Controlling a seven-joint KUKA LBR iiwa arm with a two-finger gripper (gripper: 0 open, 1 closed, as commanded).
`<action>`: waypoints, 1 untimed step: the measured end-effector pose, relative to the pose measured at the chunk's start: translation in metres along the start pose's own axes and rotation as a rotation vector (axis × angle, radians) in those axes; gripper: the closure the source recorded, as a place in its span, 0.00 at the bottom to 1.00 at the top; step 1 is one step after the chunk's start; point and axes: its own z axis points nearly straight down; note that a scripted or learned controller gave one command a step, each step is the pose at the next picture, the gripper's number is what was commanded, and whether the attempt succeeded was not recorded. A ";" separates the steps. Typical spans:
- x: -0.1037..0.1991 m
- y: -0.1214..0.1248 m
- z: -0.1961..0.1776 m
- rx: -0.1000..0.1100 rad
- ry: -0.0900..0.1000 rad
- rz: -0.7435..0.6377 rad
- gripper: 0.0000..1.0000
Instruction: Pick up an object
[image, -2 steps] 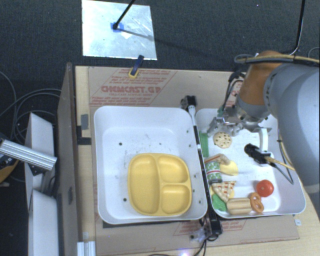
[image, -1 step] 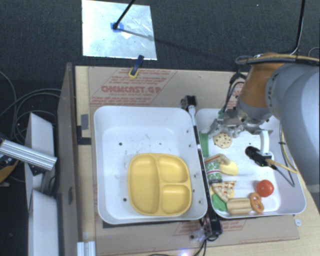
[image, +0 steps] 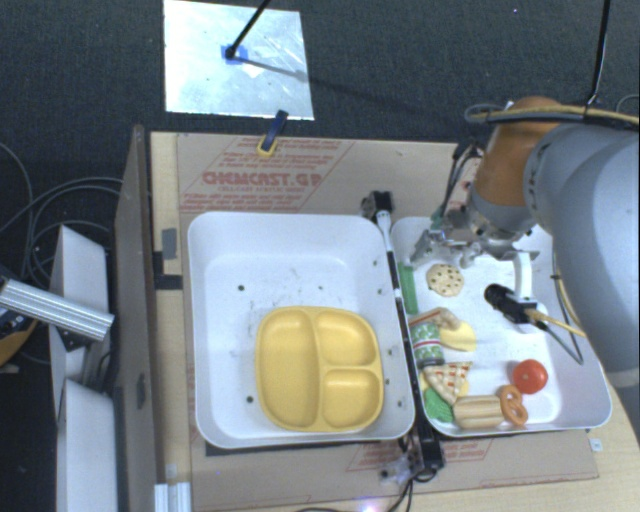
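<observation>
Open hand (image: 452, 252) over one cookie (image: 445, 280); also one tomato (image: 530, 376), one yellow tray (image: 320, 368).

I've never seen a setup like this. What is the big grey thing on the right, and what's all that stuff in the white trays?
The big grey shape with the orange band is a robot arm reaching in from the right. The picture comes from a single camera fixed above the bench, looking down at a slant. The arm's end effector, the part that grasps, hangs over the far end of the right bin, close above a toy cookie. That bin also holds other toy food, including a tomato, a pretzel and a pizza slice. The left bin holds a yellow divided plate. Nothing appears to be held yet.
</observation>
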 end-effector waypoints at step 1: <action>0.003 -0.043 0.001 0.006 0.000 0.005 0.00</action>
